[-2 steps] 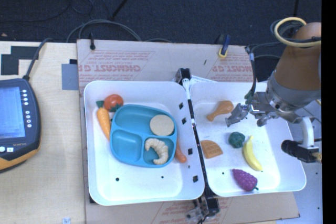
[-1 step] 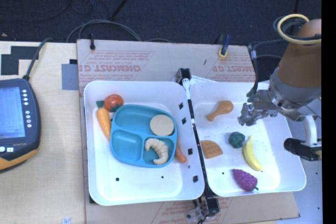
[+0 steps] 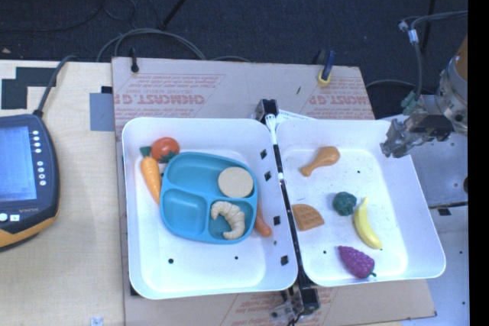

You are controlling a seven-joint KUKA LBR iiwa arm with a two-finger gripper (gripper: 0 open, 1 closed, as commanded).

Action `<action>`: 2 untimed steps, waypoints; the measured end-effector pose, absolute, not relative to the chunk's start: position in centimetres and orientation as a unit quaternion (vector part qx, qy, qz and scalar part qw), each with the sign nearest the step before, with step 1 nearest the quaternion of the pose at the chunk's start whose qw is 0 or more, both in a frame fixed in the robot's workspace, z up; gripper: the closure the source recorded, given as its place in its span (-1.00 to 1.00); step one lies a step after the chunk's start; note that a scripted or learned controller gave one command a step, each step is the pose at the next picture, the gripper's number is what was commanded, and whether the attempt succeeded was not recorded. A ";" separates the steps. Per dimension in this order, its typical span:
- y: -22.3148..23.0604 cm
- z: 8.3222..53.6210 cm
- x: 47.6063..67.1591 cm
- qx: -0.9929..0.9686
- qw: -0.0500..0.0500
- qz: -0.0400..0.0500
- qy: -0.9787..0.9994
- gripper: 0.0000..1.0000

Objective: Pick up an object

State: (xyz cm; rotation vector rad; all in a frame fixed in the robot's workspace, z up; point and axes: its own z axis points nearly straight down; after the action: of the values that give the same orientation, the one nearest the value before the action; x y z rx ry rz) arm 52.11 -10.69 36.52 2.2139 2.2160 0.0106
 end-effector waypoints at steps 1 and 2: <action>-11.6 27.2 47.3 0.708 -0.006 -0.004 0.706 1.00; -8.2 35.6 48.3 0.705 0.002 0.002 0.709 1.00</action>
State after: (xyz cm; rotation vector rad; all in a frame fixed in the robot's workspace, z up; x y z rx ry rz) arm 48.28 -8.24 35.56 2.2138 2.2244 0.0055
